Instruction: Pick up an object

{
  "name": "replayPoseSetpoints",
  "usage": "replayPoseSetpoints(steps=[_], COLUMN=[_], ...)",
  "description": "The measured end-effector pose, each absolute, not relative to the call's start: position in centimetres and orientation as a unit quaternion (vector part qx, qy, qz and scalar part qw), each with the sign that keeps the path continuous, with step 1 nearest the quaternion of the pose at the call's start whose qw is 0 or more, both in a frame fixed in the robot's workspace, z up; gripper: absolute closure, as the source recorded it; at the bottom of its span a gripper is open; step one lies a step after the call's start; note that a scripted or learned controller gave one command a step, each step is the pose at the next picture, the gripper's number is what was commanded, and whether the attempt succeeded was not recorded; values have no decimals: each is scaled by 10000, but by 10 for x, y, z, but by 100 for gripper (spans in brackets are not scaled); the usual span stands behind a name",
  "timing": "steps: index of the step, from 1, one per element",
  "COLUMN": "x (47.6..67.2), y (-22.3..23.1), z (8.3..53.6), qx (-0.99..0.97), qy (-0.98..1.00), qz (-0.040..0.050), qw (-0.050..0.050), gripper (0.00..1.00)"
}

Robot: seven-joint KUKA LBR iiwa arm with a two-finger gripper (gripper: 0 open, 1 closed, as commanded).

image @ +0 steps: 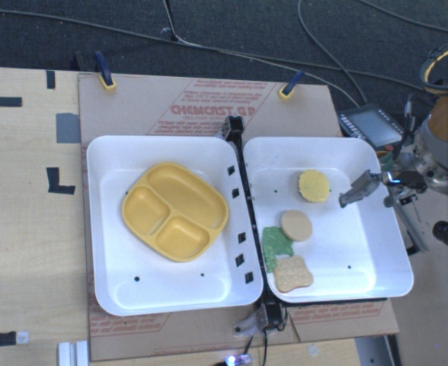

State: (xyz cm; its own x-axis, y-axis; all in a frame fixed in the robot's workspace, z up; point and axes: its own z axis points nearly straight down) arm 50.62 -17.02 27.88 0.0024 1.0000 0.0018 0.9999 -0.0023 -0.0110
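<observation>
The right bin holds a round yellow piece, a round beige piece, a green piece and a tan toast-shaped piece. My gripper hangs over the right side of this bin, to the right of the yellow piece and apart from it. Its fingers are open and nothing is between them. The green piece touches the toast-shaped piece near the bin's front left.
A yellow divided plate lies in the left bin. A black divider runs between the two bins. Cables and a small device lie behind the right bin.
</observation>
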Motion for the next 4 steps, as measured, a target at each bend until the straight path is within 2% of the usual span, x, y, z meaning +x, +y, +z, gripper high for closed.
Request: replayPoseSetpoints(steps=[1,2,4], x=[508,507,516], y=[-170,-168,-154], z=[284,241,142], qx=[-7067,-7067,-7066], qy=[-7075,-7075,-7076], qz=[5,17,13], qw=[3,20,16], gripper=[0,0,0])
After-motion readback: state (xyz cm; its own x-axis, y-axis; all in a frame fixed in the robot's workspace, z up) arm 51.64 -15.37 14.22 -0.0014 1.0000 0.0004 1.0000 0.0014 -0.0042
